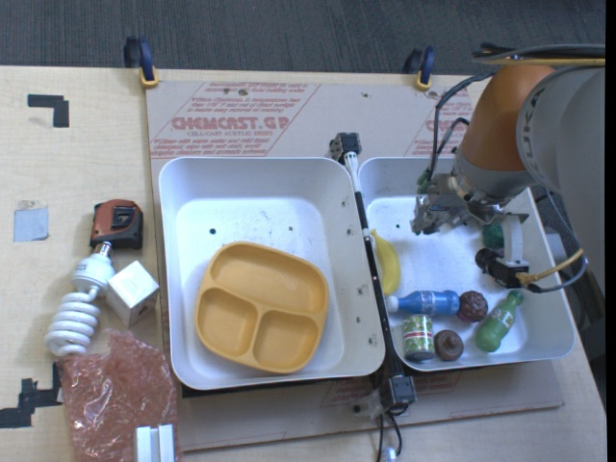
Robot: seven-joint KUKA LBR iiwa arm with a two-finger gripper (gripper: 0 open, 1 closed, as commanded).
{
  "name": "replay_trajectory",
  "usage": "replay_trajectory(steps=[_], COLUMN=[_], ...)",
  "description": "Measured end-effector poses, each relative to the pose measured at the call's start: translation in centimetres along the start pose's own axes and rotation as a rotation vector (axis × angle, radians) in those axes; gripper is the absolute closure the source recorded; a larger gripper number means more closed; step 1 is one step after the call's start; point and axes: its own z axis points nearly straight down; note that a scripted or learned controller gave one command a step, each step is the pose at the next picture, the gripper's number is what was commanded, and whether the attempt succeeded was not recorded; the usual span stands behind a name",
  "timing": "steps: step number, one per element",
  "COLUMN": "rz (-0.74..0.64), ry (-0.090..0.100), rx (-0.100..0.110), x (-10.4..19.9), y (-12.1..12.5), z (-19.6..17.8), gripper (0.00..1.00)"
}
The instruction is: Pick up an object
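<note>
Hand (438, 215) low over right bin (553, 340), grip state unclear; bins on printed board (241, 123), wood bench (58, 181), grey floor beyond.

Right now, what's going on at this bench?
The arm reaches into the right bin, its end effector hanging over the bin's upper part. It holds nothing that can be seen. A blue bottle, a green bottle, and a small can lie nearer the bin's lower edge. A yellow divided tray sits in the left bin.

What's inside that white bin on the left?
The left bin holds one yellow divided tray, lying flat toward its front. A few dark specks mark the bare floor behind it. Whatever lies under the tray is covered.
</note>
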Motion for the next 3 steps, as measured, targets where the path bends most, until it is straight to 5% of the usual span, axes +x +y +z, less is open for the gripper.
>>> replay_trajectory(steps=[1, 2, 3], rz=[0.000, -0.001, 0.000], ry=[0.000, 0.002, 0.001], rx=[0.001, 0.004, 0.001], x=[0.0, -0.5, -0.6], y=[0.0, -7.1, -7.0], z=[0.1, 2.0, 1.0], gripper=[0.00, 0.00, 1.00])
